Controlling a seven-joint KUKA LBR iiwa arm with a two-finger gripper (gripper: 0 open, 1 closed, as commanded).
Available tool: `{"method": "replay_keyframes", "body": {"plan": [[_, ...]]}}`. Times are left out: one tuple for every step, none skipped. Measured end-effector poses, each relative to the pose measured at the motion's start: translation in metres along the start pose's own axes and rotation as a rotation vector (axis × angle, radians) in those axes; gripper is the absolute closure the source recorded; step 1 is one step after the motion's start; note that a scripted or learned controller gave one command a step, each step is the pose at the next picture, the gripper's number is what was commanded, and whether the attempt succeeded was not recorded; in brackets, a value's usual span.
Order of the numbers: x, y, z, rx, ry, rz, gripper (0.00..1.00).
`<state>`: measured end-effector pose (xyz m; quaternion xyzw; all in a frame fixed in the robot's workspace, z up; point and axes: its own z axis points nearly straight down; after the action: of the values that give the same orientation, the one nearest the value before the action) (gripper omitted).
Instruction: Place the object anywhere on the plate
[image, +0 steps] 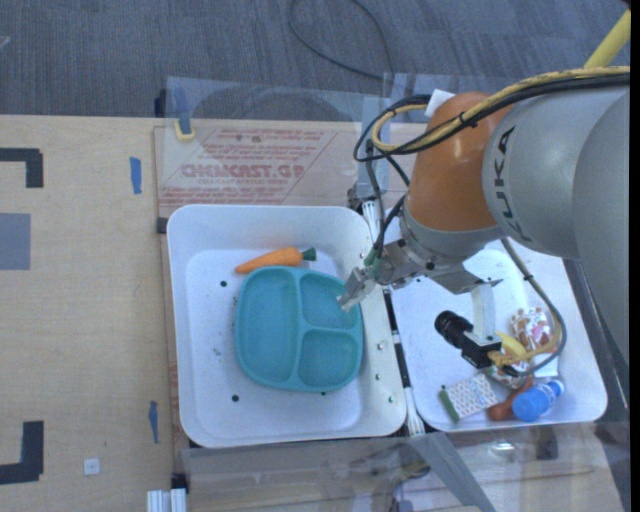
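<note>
Wooden desk (80, 300) carries two white bins side by side, and in the left bin (195, 330) sits the teal plate (298, 330) with all its compartments bare, so the placing looks not yet done. The carrot (270, 260), the likely object, lies on the bin floor just beyond the plate's far rim, near it but not on it. The tool (355, 288) hangs over the plate's right edge, a little to the carrot's right, with nothing visibly in it; how wide it stands, one cannot tell.
</note>
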<state>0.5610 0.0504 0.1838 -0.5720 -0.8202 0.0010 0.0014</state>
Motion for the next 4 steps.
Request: {"method": "replay_keyframes", "body": {"plan": [[0.049, 0.013, 0.043, 0.001, 0.000, -0.081, 0.00], [0.113, -0.001, 0.088, -0.038, -0.011, 0.061, 0.00], [0.151, 0.011, 0.087, -0.050, -0.008, 0.538, 0.00], [0.143, 0.012, 0.074, -0.055, -0.017, 0.548, 1.00]]}}
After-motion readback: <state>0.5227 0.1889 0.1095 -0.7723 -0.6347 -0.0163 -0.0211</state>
